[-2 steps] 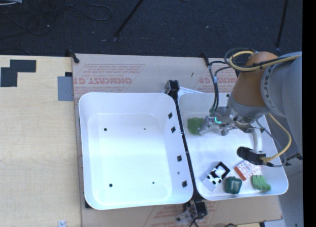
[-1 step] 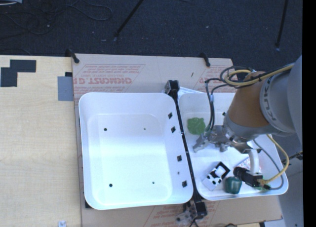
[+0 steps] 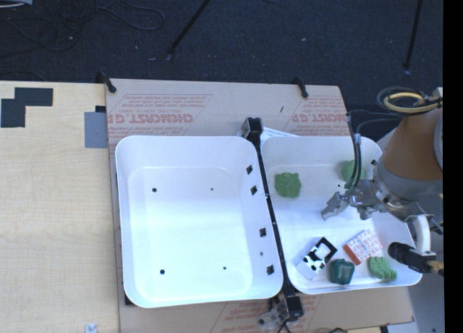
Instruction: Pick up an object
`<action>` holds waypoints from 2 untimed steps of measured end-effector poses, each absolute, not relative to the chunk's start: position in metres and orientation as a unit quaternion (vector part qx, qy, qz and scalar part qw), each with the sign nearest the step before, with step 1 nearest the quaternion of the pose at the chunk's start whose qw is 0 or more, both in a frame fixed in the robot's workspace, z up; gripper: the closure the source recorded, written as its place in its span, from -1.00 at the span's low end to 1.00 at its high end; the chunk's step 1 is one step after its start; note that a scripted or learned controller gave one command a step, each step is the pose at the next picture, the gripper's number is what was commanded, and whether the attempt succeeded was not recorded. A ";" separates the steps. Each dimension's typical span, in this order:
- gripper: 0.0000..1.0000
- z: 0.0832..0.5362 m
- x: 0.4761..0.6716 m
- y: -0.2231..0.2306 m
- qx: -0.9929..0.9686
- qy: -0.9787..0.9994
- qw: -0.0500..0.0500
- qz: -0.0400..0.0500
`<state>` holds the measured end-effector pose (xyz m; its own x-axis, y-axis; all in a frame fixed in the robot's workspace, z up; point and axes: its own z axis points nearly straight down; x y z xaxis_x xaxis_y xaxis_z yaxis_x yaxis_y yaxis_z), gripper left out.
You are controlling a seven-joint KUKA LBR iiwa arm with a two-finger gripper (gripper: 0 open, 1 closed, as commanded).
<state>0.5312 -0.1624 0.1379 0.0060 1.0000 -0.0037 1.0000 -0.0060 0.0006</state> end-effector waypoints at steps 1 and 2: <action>-1.00 0.086 0.513 -0.094 0.706 0.708 -0.002 -0.001; -1.00 0.098 0.576 -0.100 0.707 0.708 0.001 0.001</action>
